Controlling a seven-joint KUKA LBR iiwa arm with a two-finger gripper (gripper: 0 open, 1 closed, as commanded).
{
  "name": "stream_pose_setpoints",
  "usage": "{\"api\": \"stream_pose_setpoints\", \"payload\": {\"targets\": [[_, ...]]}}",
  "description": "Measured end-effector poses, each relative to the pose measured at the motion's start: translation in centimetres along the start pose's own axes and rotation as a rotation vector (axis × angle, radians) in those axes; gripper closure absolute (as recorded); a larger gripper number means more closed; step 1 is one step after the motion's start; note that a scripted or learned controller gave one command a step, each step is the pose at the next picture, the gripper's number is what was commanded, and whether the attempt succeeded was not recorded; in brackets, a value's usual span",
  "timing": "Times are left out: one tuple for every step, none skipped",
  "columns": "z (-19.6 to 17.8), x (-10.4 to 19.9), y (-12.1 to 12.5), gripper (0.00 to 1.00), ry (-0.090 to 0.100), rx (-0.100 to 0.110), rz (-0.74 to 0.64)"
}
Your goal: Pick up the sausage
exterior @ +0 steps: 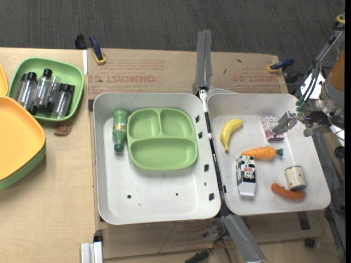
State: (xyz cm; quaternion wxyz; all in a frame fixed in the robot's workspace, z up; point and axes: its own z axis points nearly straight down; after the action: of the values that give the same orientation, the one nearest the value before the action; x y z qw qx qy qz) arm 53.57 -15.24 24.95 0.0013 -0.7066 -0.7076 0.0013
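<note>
Sausage [287, 192] lies at the right bin's [315, 204] front corner, touching a small can [295, 177], while the gripper [286, 123], its fingers' spread indiscernible, hovers near the back, risking bumping that can.

Task object — a small, smooth, orange-red toy sausage [287, 192] of slightly curved cylindrical form, lying flat on the floor of the right-hand bin near its front right corner. Its long axis runs roughly left to right, tilting slightly downward toward the right — the middle portion is partly overlapped from above.
</note>
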Motion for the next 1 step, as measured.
{"api": "stream_pose_setpoints", "payload": {"targets": [[-0.77, -0.07, 0.01, 1.0, 0.0, 0.002, 0.001]]}}
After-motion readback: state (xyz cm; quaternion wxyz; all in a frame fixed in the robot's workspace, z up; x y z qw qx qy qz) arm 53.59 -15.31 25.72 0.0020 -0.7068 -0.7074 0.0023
